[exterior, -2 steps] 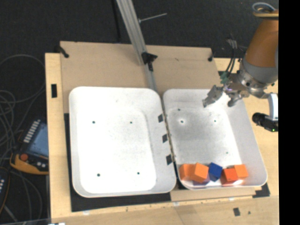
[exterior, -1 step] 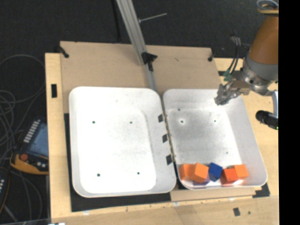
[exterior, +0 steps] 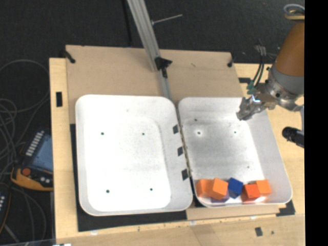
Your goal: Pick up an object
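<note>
On the dark floor at the far left, a handheld control unit with an orange base and a blue screen (exterior: 37,160) is seen among loose grey cables (exterior: 15,94). The pale wooden desk (exterior: 205,60) is seen beside it, carrying two shallow white plastic bins side by side. The left white bin (exterior: 84,111) is marked by four small dark dots on its floor. A slanted grey metal rail (exterior: 146,29) is seen rising from the seam between the bins toward the top of the view. The right white bin (exterior: 271,152) is joined to the left one along its inner wall, where small dark clips (exterior: 181,150) are fixed.

The objects are gathered along the near edge of the right bin: an orange foam block (exterior: 212,187) lies at the left of the row, a small blue cube (exterior: 236,186) is placed just beside it, and a second orange block (exterior: 256,189) is set to the right of the cube, apparently touching it. A purple shape under the first block is too hidden to be identified.

The claw (exterior: 247,109) is seen over the far right corner of the right bin, well apart from the blocks, below the grey wrist and orange band (exterior: 292,47) of the arm. Nothing is seen between its tips; whether it is wide or narrow cannot be told.
</note>
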`<act>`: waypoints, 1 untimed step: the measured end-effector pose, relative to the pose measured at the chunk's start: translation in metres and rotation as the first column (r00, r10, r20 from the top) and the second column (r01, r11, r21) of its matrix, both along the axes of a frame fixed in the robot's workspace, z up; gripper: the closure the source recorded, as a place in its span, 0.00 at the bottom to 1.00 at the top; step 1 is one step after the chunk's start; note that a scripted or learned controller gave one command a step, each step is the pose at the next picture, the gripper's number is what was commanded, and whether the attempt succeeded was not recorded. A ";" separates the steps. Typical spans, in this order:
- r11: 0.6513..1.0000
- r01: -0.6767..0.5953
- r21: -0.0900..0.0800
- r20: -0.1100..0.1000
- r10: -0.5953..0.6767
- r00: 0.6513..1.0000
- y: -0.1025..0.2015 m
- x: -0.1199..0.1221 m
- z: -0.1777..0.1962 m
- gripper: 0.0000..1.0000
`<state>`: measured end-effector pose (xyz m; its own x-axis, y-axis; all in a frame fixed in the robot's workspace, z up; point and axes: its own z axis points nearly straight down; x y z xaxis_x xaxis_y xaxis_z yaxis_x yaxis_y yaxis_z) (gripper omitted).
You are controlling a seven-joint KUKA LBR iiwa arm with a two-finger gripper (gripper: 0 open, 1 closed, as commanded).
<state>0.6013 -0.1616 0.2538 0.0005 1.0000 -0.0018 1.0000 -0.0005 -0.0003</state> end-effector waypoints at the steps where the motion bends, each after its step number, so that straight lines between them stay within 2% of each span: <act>1: 1.000 -0.006 0.003 0.002 0.006 1.000 0.050 -0.033 0.012 1.00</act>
